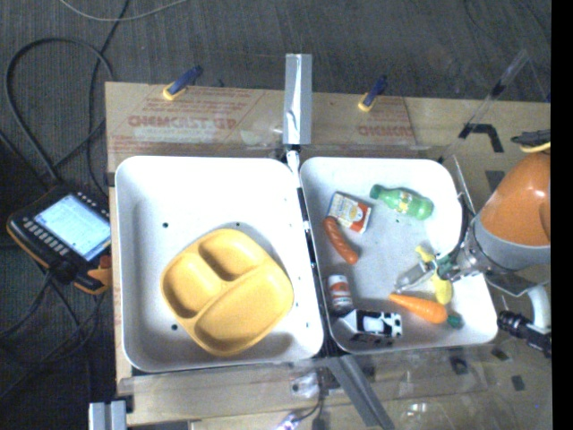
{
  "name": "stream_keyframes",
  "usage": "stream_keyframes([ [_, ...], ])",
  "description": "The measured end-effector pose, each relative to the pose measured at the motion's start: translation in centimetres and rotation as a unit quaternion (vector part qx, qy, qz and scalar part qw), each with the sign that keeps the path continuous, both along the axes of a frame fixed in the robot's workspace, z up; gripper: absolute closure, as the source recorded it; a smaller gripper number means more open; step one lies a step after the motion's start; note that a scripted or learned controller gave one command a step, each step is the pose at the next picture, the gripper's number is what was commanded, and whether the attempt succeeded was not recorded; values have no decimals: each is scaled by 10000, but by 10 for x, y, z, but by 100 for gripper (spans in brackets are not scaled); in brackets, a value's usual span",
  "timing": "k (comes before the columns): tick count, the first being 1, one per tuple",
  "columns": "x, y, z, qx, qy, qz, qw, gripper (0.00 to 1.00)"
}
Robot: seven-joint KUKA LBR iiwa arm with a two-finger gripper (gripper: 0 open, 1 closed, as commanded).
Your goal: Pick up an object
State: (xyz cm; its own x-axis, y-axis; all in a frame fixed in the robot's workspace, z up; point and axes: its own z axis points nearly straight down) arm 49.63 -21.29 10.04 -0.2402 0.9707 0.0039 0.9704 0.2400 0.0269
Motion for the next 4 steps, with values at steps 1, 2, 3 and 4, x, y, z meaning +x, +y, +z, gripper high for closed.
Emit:
stream_keyframes([
  [1, 2, -5, 10, -89, -61, -12, 9999, 100],
  [2, 34, 39, -8, -93, 60, 232, 9997, 100],
  [3, 34, 39, -10, -93, 62, 235, 9997, 0],
  [4, 24, 4, -10, -33, 42, 1200, 9928, 0],
])
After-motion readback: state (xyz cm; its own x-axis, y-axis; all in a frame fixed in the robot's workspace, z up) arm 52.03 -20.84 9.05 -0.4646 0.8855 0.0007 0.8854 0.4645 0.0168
